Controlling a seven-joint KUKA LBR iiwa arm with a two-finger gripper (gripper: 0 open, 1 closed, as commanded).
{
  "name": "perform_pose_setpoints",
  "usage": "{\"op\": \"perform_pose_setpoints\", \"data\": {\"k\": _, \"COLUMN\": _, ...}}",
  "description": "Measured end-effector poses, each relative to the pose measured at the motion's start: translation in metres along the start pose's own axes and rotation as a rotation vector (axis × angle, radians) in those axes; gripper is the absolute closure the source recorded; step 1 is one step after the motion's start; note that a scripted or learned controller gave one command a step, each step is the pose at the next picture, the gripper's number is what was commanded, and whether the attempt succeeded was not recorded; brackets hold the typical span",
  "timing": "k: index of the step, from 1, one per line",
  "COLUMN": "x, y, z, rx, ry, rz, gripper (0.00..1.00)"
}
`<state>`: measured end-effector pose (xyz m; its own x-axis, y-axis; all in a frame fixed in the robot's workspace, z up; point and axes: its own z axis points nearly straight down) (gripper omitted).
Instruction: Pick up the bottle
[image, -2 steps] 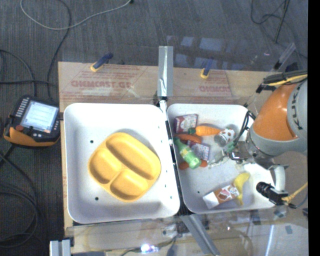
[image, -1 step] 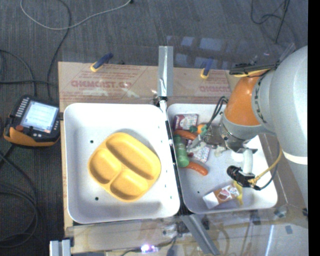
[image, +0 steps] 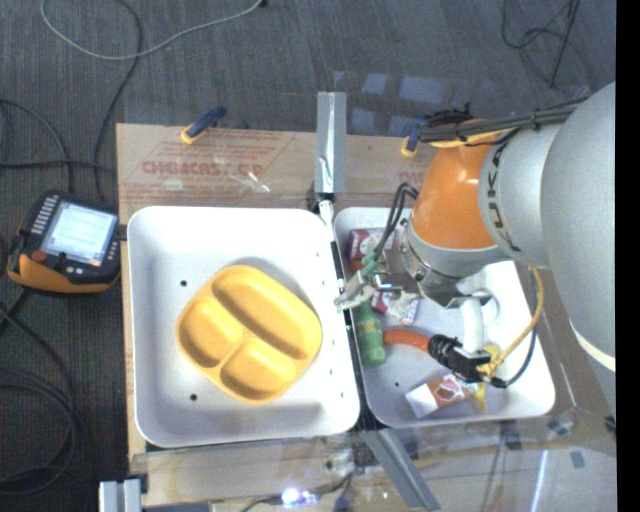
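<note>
While the gripper (image: 372, 285) sits low at the right bin's (image: 535, 395) left edge, centre of frame, pick not done: bottle (image: 370, 337) lies flat on bin floor just below it, green, neck end hidden under tool. Can't tell tool state. Lift left to do. Yellow tray (image: 250, 331) in left bin (image: 160, 400).

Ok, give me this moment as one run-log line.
arm: over right bin | gripper: above green bottle, grip unconfirmed | bottle: lying by bin's left wall | left bin: yellow divided tray
</note>
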<state>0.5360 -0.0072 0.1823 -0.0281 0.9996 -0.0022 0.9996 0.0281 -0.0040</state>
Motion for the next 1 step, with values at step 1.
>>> {"op": "perform_pose_setpoints", "data": {"k": 1, "x": 0.0515, "y": -0.0515, "z": 0.0004, "rx": 0.002, "ry": 0.002, "rz": -0.105, "gripper": 0.00}}
